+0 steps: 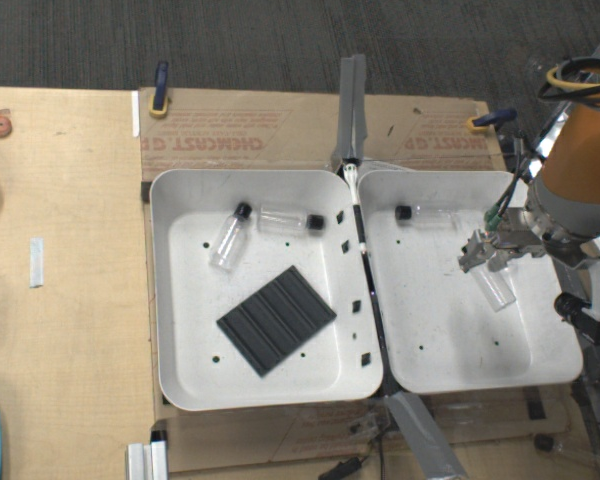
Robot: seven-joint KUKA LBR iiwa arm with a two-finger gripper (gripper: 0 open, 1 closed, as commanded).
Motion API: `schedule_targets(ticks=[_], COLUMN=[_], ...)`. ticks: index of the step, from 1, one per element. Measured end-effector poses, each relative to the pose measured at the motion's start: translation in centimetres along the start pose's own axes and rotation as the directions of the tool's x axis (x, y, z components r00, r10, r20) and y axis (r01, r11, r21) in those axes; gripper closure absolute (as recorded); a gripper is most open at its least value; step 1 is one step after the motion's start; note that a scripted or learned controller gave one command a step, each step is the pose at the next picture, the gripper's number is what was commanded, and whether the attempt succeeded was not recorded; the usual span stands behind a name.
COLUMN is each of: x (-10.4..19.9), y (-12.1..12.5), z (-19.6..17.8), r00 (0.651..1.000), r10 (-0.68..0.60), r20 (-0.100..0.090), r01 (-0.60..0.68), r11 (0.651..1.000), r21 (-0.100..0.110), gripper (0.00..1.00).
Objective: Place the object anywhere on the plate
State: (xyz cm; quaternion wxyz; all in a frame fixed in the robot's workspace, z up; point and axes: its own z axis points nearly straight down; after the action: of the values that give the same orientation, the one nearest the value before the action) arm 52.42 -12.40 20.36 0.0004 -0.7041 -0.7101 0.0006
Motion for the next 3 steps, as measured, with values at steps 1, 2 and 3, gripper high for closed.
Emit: schedule_targets(ticks=[1,2,3], x=[8.1,16.7,25.9], y=[4.3,3.9,0.0], z=[-5.1,-8.8,-3.9], r00=[0.984,0.993,0.983], r10=[-0.18,-0.116,-0.184], r20=[0.001,0.002,0.002], r01=[0.18,0.116,0.184], r11=[0.984,0.993,0.983], r21=[0.001,0.001,0.004], gripper=[1.0,1.0,1.0])
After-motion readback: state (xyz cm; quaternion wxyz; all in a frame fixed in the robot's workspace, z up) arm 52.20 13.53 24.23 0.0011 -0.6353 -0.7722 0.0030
